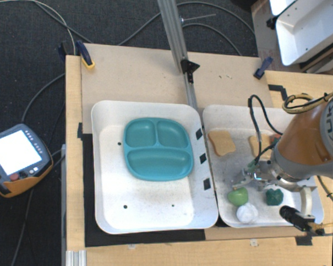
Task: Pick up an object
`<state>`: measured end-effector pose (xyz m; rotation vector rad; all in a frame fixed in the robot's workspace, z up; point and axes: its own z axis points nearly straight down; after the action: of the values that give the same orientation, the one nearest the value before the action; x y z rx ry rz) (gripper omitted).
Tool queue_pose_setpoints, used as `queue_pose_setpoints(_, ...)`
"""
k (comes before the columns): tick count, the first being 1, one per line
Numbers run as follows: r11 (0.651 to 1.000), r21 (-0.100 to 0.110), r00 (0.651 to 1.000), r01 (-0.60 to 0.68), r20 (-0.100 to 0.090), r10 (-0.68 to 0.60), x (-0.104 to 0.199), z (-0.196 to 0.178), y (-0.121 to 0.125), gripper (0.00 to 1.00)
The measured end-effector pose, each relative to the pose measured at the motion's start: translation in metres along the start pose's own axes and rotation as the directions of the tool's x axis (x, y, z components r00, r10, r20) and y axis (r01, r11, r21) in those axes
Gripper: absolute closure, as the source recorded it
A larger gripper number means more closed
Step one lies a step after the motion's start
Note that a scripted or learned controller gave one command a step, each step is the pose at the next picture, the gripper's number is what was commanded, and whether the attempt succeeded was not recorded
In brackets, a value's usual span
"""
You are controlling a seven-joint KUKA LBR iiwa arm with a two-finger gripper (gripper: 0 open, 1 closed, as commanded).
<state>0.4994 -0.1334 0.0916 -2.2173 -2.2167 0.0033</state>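
You can't tell how the gripper (251, 176) is set, but it sits low in the right bin (221, 212) just above the green ball (238, 195), with the white ball (247, 213) below, likely lined up for a grab.

A pale wooden worktop (136, 68) stands on dark carpeted floor (26, 68) strewn with thin cables (45, 17); a metal pole (173, 31) rises behind, and a lit handheld screen (14, 156) lies left

a wooden bench (136, 73) bears two white bins (152, 217) (233, 119) side by side.
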Motion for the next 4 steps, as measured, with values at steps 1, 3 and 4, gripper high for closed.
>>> queue_pose_setpoints(1,1.000,-0.006,1.000,-0.001,0.001,0.001,0.000,-0.014,0.001,1.00)
queue_pose_setpoints(3,1.000,-0.012,1.000,0.003,0.004,-0.003,0.007,-0.110,0.020,1.00)
queue_pose_setpoints(4,1.000,-0.013,1.000,0.002,0.005,-0.002,0.007,-0.157,0.021,1.00)
